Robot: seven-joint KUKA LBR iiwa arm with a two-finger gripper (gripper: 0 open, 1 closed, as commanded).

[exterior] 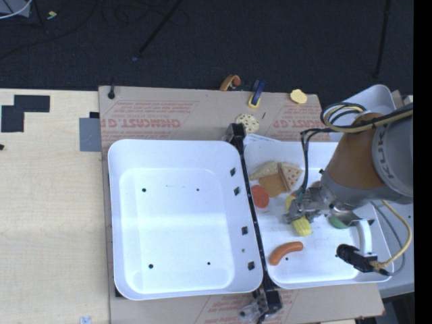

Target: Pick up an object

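My gripper (299, 211) hangs low in the right bin (317, 275), reaching in from the right. Just beneath and in front of it lies a yellow corn piece (302, 227); I cannot make out whether the two touch. A small yellow bit (290, 200) shows at the gripper's far side. To its left sit a red tomato-like piece (260, 196), a tan bread slice (272, 183) and a pizza wedge (291, 175). A hot dog (286, 251) rests near the bin's front. A green piece (339, 222) peeks out under the wrist.
The left bin (121, 181) stands beside the right one, with a black divider (246, 201) between them. On the cardboard behind the bins lie a dotted cookie (247, 122), a yellow chip (298, 96), a blue-and-yellow clip (256, 94) and an orange ring (231, 82).
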